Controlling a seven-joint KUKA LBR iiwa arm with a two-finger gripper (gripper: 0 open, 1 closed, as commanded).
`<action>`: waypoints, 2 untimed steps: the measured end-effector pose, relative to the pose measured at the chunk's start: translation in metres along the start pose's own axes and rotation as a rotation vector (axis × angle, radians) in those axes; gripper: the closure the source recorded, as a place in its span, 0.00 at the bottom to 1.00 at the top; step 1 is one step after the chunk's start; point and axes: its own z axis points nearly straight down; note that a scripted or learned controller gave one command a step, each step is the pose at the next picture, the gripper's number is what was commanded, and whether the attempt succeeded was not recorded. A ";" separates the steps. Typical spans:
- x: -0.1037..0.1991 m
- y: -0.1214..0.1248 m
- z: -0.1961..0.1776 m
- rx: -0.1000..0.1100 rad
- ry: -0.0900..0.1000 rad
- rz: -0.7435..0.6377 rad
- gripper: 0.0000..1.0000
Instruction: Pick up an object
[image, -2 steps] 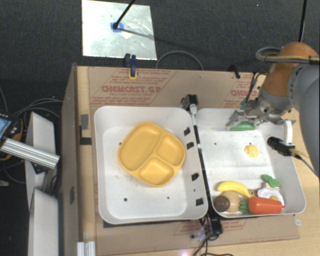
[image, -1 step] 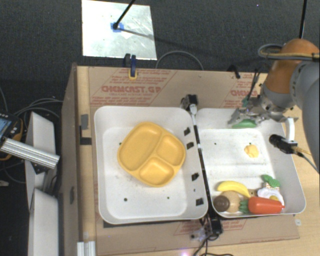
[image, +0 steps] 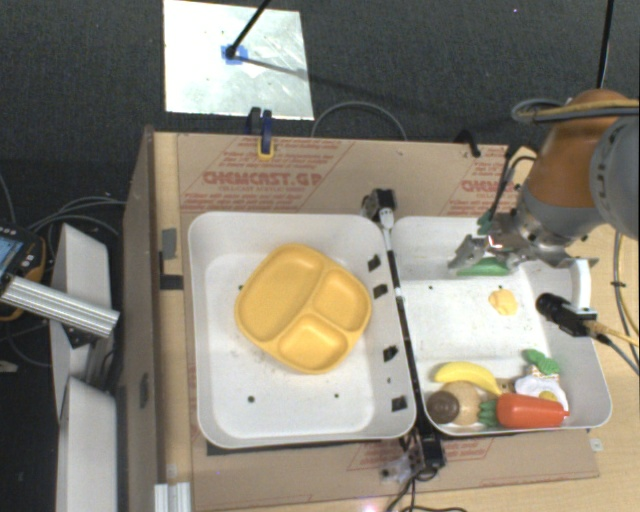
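Observation:
My gripper (image: 478, 252) hangs low over the far part of the right bin (image: 440, 330). A flat green object (image: 494, 268) lies right under it, partly hidden by it, and I cannot tell whether they touch. A small yellow piece (image: 504, 300) lies just in front of it. At the bin's near edge sit a banana (image: 467, 375), a brown round item (image: 445, 405), a red-orange vegetable (image: 528, 410) and a white and green item (image: 541, 367).
A yellow divided plate (image: 303, 307) lies in the middle of the left bin (image: 215, 400). A black divider with clips (image: 396, 320) runs between the bins. A black cylinder (image: 563, 314) sticks out over the right bin's right rim.

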 end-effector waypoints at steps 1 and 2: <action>0.044 -0.042 -0.051 -0.004 0.001 -0.002 1.00; 0.085 -0.034 -0.070 -0.002 0.001 -0.003 1.00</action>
